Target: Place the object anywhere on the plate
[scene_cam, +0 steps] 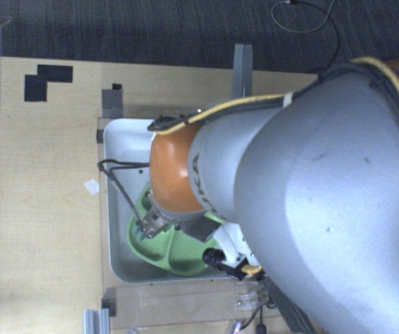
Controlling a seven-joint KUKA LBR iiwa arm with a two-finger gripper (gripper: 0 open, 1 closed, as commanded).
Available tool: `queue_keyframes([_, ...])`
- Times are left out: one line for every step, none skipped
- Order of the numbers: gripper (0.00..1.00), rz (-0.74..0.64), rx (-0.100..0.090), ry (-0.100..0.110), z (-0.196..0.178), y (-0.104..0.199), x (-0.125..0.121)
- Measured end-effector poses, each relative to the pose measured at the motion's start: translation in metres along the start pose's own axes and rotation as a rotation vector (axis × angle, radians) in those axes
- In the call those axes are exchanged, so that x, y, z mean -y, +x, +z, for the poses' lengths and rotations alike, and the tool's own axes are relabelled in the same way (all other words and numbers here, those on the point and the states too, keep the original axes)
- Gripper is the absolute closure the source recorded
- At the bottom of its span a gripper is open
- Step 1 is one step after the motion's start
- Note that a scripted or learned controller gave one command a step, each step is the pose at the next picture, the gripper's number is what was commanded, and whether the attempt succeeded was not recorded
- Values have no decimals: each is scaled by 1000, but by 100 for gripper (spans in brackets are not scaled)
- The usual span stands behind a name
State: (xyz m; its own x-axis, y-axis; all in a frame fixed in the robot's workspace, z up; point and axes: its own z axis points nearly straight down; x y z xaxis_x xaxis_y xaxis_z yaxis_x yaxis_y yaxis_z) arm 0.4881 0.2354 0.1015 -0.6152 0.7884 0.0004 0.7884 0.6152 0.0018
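The grey arm (324, 186) looms nearest, sweeping in from 3 o'clock, and its orange band (175, 172) sits above the wrist. Below the band, toward 7 o'clock, the gripper (147, 228) reaches down over a green plate (178, 256). Its grasp is hidden, so I cannot tell whether it holds anything. The object is hidden too. The plate is pale, glossy green with a raised rim, and it lies at the 6 o'clock end of the white bin (126, 138). Farther off, black patches (46, 81) mark the wooden bench (39, 207) at 10 o'clock.
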Motion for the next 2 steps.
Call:
queue_keyframes([100, 432, -10, -23, 5, -1, -4])
queue_keyframes([100, 726, -13, -21, 6, -6, -14])
